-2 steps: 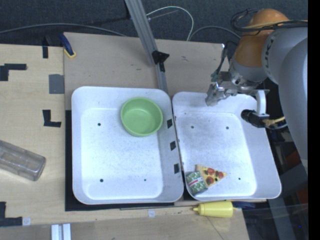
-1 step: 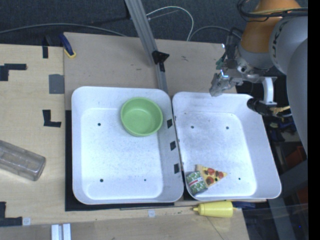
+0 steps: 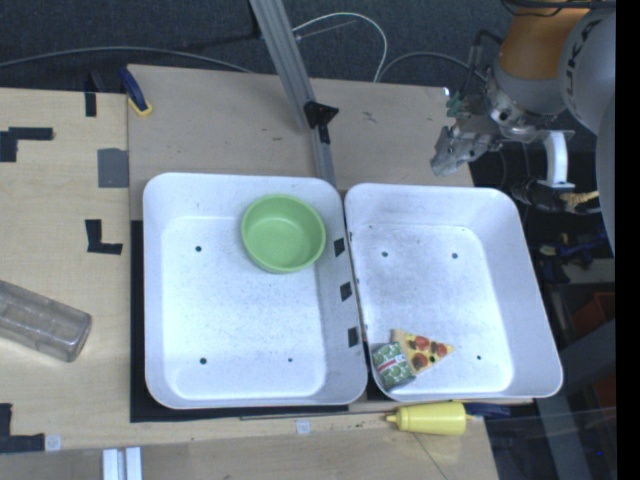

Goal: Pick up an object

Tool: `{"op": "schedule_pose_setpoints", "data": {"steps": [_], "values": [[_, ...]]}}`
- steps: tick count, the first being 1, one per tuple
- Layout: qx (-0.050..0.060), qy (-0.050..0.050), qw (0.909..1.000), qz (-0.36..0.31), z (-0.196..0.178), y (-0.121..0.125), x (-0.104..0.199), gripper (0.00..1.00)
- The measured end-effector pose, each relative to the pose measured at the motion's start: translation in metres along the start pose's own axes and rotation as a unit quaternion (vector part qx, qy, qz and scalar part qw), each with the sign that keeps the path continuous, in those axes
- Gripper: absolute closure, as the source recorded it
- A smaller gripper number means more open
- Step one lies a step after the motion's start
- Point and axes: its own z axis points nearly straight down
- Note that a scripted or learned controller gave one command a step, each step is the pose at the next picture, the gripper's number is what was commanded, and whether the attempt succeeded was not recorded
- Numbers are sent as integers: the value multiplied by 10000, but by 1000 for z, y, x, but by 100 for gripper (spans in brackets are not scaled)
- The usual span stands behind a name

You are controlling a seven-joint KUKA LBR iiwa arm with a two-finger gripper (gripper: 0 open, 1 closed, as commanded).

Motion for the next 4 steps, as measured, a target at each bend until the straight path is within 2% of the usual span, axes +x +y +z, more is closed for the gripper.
{"op": "schedule_pose_setpoints", "data": {"steps": [2,4], "values": [[38,14,10000,-22,-3,-34,103,100],[43,7,10000,-20,24,-55,201,100]]}}
